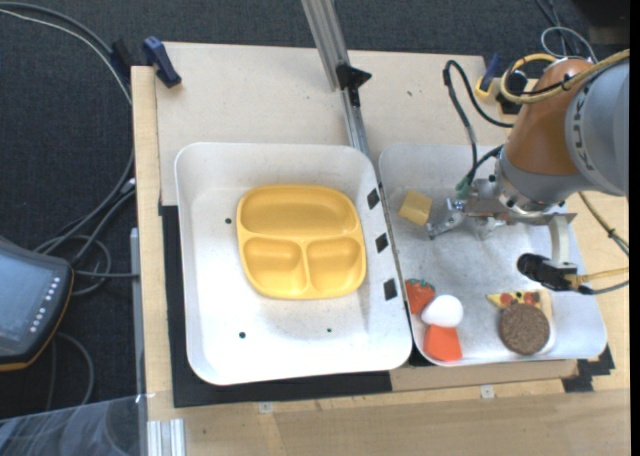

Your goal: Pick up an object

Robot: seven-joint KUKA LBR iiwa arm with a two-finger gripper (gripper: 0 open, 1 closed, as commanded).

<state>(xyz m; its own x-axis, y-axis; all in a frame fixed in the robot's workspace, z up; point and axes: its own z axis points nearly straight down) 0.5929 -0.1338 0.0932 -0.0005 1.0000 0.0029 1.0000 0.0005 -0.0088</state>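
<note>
— At the right of the frame, what is the arm (560, 134) doing?

— It reaches into the right bin (480, 269). Its gripper (437, 227) sits low in the bin's upper left part, just right of a tan block (416, 208).

— Is the block held?

— No, it lies beside the tips, apart from them. Whether the gripper is open or closed, I cannot tell.

— What else lies in that bin?

— Along the lower edge: a white egg (443, 311) touching a red and an orange piece, and a brown cookie (525, 328) further right.

— And the left bin (215, 274)?

— It holds a yellow divided plate (300, 240) near its middle.
</note>
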